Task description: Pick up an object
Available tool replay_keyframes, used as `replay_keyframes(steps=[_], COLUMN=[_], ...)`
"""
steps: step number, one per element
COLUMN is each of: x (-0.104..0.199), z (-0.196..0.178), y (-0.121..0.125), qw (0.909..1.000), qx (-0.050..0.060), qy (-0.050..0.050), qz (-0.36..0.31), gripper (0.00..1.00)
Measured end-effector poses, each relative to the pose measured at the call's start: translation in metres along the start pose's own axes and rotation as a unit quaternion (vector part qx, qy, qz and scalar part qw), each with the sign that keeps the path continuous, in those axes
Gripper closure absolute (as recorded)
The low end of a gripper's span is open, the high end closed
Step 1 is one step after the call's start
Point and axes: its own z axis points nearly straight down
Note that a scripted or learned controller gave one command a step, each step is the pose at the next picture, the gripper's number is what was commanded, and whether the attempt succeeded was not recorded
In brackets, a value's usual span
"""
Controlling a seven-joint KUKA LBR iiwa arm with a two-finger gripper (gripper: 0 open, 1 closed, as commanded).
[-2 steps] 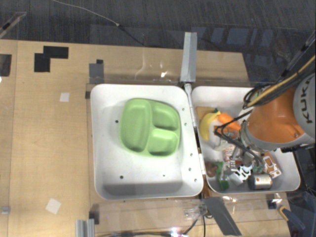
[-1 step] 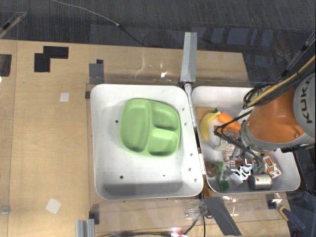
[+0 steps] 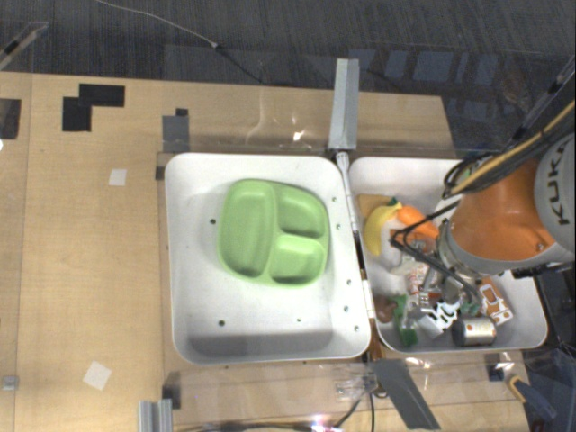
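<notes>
Arm reaching into right bin, hovering over cluttered objects.
Jaws state: cannot tell. Green tray sitting in left bin; banana lying beside arm.

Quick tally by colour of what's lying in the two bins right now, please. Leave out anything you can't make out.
Green: 2, the divided tray in the left bin, and a small green piece in the right bin
Yellow: 1, banana-like item
Orange: 1, small item
Brown: 1, round piece
Silver: 1, can-like cylinder
Total: 6 told apart; the clutter under the tool is too jumbled to count.
</notes>
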Motion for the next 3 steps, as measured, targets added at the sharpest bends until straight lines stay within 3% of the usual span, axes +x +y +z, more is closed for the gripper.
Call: replay_keyframes(steps=[2,3], x=[0.0021,0.0053], z=[-0.0001,-0.0009], y=[0.0043,0.0031], qw=[1.0,0.9671], qx=[0.001,0.0], qy=[-0.001,-0.005], qz=[-0.01,-0.254], gripper=[0.0,0.0])
